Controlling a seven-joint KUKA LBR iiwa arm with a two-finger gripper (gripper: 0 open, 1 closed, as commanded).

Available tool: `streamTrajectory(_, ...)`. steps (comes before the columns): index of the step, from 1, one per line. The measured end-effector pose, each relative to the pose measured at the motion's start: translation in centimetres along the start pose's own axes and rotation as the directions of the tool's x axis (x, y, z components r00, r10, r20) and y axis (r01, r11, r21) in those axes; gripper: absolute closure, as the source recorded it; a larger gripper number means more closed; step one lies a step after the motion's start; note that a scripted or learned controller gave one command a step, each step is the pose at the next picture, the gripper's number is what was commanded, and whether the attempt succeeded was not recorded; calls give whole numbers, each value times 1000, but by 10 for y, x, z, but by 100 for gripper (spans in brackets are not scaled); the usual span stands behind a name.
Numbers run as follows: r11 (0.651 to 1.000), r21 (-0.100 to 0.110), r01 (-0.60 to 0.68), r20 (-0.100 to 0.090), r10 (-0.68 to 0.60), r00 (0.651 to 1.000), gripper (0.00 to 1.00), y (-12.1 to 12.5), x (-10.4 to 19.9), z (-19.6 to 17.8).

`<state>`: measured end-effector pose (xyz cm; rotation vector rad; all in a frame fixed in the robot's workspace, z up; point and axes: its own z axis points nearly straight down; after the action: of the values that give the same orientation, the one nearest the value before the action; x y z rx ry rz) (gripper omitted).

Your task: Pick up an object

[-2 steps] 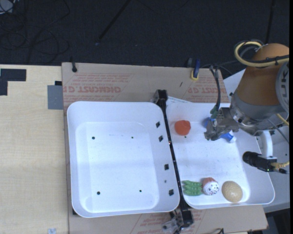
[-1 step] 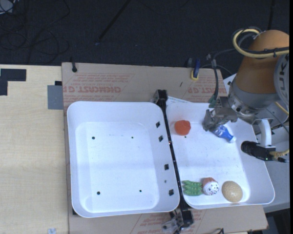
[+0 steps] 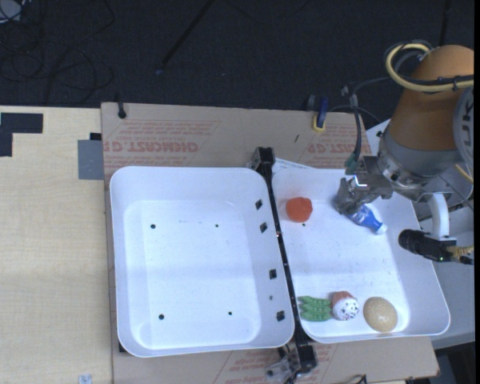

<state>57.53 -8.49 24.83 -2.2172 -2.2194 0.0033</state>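
Dark floor with loose cables lies behind a pale wooden bench (image 3: 40,238), on which a sheet of cardboard (image 3: 192,130) carries two shallow white bins side by side. Nothing to grasp lies in the left bin (image 3: 132,186); every candidate sits in the right bin (image 3: 428,314). An orange ball (image 3: 299,209) rests near that bin's far left corner, close to the black divider (image 3: 274,238) between the bins. Along the near edge lie a green toy (image 3: 313,308), a small white-and-red object (image 3: 345,306) touching it, and a tan egg-shaped piece (image 3: 380,314) just beside that. A blue-and-white item (image 3: 370,218) lies near the far right edge, directly at the gripper (image 3: 351,201), which hangs low over it on the grey arm with its orange band (image 3: 429,102). Whether the fingers are spread or pressed together I cannot tell, since the wrist hides them, and nothing confirms the blue item sits between them. The step in hand looks like the grasp attempt on that blue item. The next move, as I judge it, calls for a firm close around it and a straight lift clear of the bin's rim.
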Motion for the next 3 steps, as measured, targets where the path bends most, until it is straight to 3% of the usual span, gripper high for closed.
streamTrajectory(3,1000,7,3,-2,-3,1000,100,0,-2,-27)
